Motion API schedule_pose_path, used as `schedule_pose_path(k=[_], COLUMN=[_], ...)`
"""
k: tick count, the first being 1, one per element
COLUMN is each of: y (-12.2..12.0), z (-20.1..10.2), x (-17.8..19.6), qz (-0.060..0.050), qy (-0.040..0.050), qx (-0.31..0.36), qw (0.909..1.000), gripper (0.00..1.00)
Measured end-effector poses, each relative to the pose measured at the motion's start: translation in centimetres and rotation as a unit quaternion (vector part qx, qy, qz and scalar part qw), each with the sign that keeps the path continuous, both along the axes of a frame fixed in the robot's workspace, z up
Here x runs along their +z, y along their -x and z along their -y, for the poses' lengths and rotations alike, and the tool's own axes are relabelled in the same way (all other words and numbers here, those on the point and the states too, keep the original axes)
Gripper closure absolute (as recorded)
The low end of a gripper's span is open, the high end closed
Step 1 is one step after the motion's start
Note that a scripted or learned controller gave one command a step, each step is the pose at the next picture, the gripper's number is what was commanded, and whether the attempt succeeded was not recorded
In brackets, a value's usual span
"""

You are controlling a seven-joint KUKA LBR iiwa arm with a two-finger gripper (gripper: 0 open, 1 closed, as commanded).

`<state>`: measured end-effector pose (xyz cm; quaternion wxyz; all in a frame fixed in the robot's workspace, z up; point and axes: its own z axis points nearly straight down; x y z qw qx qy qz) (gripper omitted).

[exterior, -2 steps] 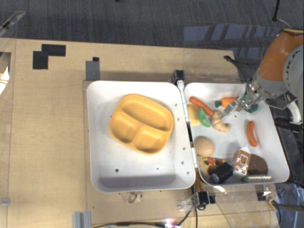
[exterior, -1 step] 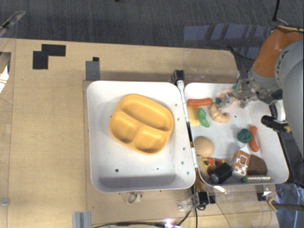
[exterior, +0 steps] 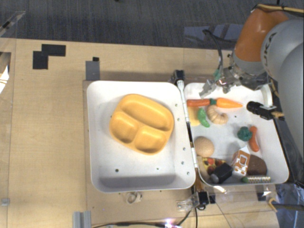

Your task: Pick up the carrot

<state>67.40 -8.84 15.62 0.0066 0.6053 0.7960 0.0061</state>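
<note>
Now your hand point(exterior: 212, 85), its two fingers apart and holding nothing, hangs over the right bin's point(exterior: 278, 141) far edge, just above the carrot point(exterior: 229, 103) lying flat there; lower straight, straddling its orange middle, clear of the garlic point(exterior: 218, 114) beside it.

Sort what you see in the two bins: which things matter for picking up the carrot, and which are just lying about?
Belongs to the job:
carrot, in the right bin
gripper, near the carrot's green end

Just lying about:
yellow divided tray in the left bin
green pepper
garlic bulb
small sausage
</note>
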Motion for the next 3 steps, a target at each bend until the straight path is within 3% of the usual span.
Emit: schedule_pose_path(k=[1, 2, 3], y=[0.5, 0.0, 0.1], z=[4.8, 4.7, 2.1], x=[-7.1, -5.5, 5.5], qz=[-0.009, -0.001, 0.001], qy=[0.0015, 0.0037, 0.0016], qx=[0.039, 0.043, -0.034], qw=[0.9992, 0.9991, 0.9994], gripper=[0.0, 1.0, 1.0])
